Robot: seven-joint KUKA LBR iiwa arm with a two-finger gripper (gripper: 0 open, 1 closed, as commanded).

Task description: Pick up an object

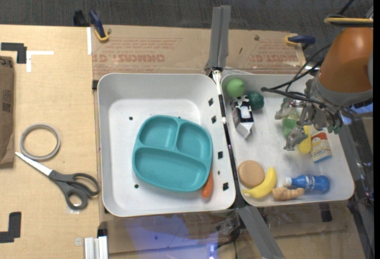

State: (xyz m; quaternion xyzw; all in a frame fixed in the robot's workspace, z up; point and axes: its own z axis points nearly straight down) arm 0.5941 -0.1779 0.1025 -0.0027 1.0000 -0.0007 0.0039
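Well apart from the gripper [298, 127], scissors [62, 180] lie on the bench [53, 91] just beside a tape roll [40, 141] (grey, lying flat); farther off, a blue clamp [98, 25] grips cardboard [154, 50].

Teal tray [172, 154] lying in left bin [113, 133]. Arm [347, 68] hanging over right bin [270, 133], its jaws near yellow item [304, 145]. Scissors [62, 180] resting on surface [47, 103].

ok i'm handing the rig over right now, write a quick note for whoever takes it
Gripper: low in the right bin, among the items near its right side; finger state unclear, nothing visibly held.
Right bin: green ball, banana, blue bottle, round tan item.
Left bin: teal divided plate, carrot at its edge.
Done: no pick confirmed.
Left: grasp and lift one object.
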